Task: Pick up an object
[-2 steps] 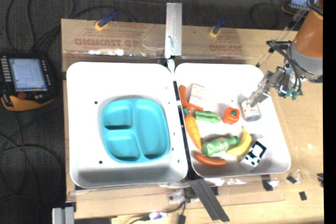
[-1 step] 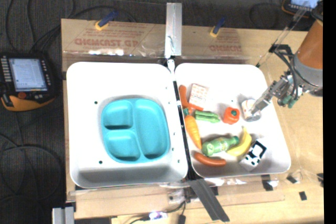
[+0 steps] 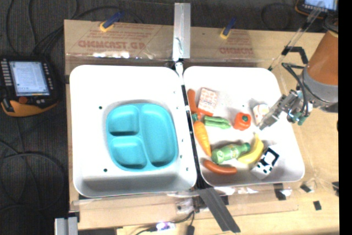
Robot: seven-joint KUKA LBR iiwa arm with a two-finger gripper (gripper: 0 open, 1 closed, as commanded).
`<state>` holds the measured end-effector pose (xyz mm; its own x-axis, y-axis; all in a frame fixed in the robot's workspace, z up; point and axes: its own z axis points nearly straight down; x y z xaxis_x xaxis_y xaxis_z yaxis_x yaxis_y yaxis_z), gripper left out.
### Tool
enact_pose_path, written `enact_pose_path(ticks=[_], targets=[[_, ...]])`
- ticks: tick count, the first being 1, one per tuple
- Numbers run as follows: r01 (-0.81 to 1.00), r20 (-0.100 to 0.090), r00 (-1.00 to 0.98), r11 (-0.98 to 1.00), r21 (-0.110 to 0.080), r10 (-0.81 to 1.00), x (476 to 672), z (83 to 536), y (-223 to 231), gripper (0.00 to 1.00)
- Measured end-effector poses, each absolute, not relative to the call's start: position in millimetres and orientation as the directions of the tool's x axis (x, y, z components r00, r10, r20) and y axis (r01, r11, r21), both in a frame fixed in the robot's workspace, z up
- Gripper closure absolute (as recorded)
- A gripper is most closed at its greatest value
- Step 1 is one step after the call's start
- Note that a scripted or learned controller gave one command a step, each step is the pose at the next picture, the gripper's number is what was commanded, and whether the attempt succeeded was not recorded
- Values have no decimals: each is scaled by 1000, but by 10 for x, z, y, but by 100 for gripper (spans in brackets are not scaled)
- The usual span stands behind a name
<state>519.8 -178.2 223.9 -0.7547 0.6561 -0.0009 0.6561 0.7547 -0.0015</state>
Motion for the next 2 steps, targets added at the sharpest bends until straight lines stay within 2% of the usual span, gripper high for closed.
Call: enact_pose_path(ticks=[1,2], targets=[[610,0,-792,792,-2,610,4837,2155,-1791,100],[609,-1,-793,793,-1,609,5000,2069,-1850,100]])
